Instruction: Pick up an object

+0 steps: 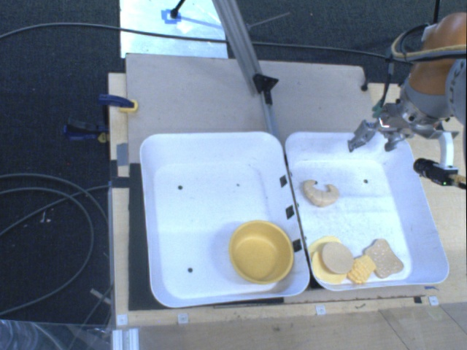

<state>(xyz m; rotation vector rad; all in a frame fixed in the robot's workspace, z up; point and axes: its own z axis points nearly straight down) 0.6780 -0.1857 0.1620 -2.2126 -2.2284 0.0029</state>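
- White plastic forms both shallow bins on the bench: the left bin (168,195) and the right bin (408,195) are set side by side, touching along a middle seam.
- A yellow bowl (261,251) is seen upright in the near right corner of the left bin.
- In the right bin, a pale curved piece like a croissant (320,192) lies near the middle, towards the seam.
- Along the near edge of the right bin a cluster is found: a tan round disc (337,257) resting on a yellow plate (318,252), a yellow waffle-patterned piece (360,270) touching the disc, and a toast-like slice (384,258) just beside it on the right.
- The gripper (376,138) is held over the far right corner of the right bin, with the grey arm and its orange band (441,39) behind it.
- Its two fingers are seen spread apart, and nothing is caught between them.
- The croissant is the nearest candidate; the near cluster is well apart from the gripper.
- Progress is judged as early: no object is grasped or lifted, and every item rests on a bin floor.
- What is left, by this judgement: a target must be chosen, the gripper brought over it and lowered, the fingers shut on it, and the thing raised.
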